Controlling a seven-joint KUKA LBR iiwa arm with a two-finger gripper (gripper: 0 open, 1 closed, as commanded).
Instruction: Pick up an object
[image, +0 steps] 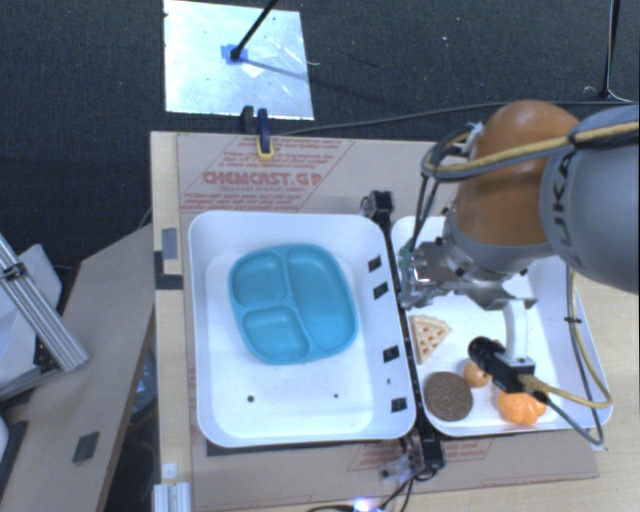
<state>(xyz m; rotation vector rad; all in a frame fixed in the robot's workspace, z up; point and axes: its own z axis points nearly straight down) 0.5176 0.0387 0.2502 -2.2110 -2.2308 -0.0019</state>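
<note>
Camera view has the hand (418, 278) low over the right white bin (556, 335), by the wall it shares with the left white bin (215, 400); whether it is open or closed cannot be told. Just below the hand lies a triangular yellow pizza-slice toy (430, 337). Further below is a round brown disc (448, 396), with two orange lumps (520, 407) to that disc's right. Left of the hand sits a blue divided plastic plate (293, 303).

Bench (110, 300), cardboard sheet (270, 165) on it, view-left white bin (300, 405), view-right white bin (550, 345) alongside
</note>
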